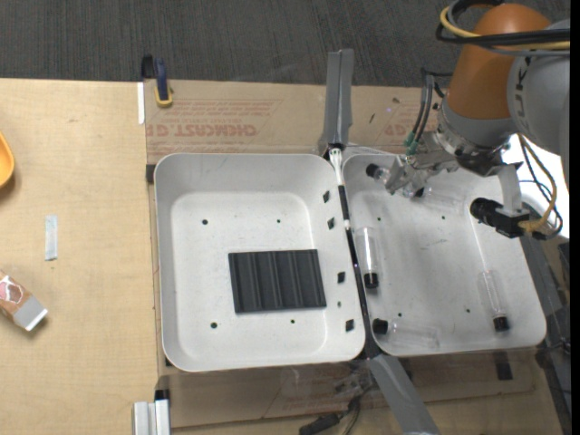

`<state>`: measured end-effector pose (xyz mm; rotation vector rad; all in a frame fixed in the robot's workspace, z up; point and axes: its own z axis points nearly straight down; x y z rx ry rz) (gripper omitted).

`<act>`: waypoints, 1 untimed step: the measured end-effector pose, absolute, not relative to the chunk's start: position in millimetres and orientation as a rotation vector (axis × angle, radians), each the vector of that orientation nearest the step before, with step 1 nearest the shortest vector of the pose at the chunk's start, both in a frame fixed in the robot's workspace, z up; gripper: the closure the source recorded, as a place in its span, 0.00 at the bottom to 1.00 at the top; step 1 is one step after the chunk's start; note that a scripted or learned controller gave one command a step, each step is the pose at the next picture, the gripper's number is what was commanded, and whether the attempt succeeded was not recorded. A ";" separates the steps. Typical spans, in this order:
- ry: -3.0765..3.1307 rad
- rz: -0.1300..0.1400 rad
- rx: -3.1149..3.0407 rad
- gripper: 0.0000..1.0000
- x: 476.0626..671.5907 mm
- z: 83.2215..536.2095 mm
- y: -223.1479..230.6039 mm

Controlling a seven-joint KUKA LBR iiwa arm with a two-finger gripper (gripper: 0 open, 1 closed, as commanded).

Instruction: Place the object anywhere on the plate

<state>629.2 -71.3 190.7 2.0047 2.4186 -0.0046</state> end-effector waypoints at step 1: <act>2.460 -0.003 1.953 1.00 544.5 314.8 -2.9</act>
